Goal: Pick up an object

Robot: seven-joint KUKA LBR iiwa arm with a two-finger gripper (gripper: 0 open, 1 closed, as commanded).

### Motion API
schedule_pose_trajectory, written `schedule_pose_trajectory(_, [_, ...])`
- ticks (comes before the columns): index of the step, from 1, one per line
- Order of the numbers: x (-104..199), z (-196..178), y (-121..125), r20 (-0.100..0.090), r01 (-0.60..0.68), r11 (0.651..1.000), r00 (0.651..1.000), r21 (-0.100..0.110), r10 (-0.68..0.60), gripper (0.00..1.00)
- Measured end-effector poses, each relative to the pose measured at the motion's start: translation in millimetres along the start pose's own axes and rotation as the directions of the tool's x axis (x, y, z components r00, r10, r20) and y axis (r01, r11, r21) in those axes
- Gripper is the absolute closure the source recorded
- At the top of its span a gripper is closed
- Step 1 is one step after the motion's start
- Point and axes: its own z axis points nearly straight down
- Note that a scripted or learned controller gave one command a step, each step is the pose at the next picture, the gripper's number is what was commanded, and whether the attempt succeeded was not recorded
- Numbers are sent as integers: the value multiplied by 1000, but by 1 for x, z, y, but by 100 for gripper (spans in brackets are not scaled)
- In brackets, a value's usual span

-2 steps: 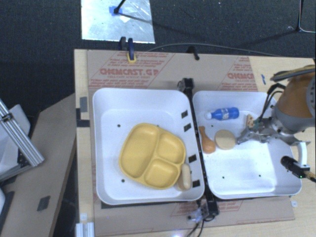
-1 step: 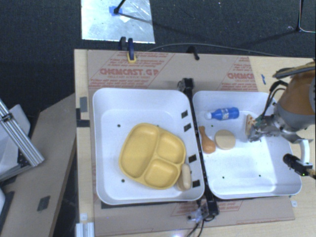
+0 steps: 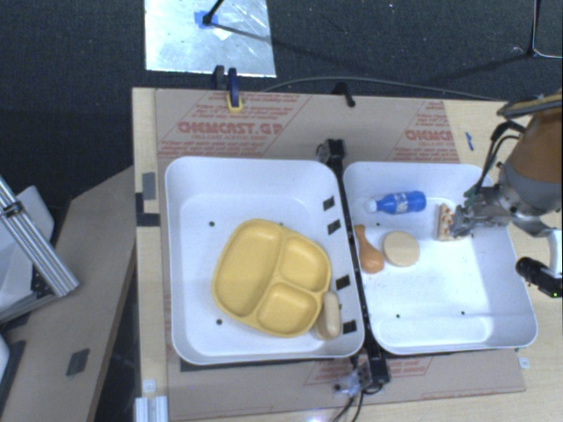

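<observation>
Grey arm's gripper (image 3: 464, 217) low over the right white bin (image 3: 493, 323), grip state unclear, touching a small brown-and-white flat object (image 3: 445, 221), blue plastic bottle (image 3: 398, 203) just beside it, yellow divided tray (image 3: 271, 278) in the left bin.

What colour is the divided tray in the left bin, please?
Yellow; the tray shows clearly in the camera view.
</observation>
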Motion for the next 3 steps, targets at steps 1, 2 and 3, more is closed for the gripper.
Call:
schedule_pose_trajectory(1, [9,-58,2,0,1,1000,1000,-1,-1,100])
schedule_pose_trajectory(2, [8,-102,2,0,0,1000,1000,0,0,100])
schedule_pose_trajectory(3, [54,-92,3,-2,2,1000,1000,5,-2,100])
